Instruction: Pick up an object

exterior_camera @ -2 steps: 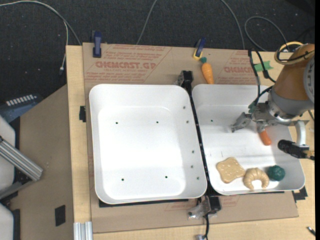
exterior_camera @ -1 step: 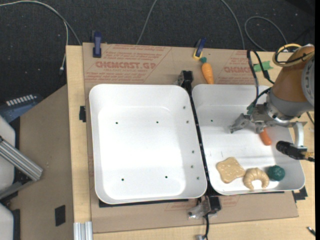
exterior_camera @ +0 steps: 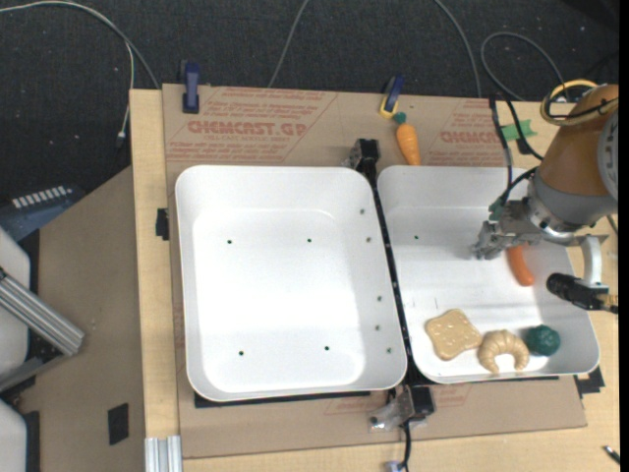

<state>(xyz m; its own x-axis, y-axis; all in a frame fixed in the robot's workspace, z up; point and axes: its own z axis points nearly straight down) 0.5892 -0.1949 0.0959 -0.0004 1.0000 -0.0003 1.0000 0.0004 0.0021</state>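
End effector hangs low over right bin; grip state unclear.

Four small objects are seen in the right bin, at the right of the frame. An orange carrot-like piece is laid at a slant near the bin's right side. Along the lower edge, a tan, flat cracker-like piece is touched by a curved croissant, with a dark green round item just beside it.
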